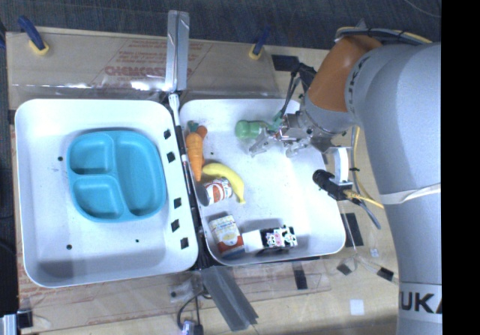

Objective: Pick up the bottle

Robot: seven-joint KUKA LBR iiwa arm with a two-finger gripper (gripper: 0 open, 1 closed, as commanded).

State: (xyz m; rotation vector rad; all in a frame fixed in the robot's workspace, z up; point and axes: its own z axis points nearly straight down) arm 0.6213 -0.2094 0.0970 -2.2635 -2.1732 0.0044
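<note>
where claw reaches, bottle touches.

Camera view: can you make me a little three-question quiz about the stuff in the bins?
1. True or false: the blue tray is in the left bin.
2. What touches the banana's left side? A) carrot B) green bottle C) black-and-white box
3. Which thing is nearest the gripper?

Key: 1 true; 2 A; 3 the green bottle.
</note>
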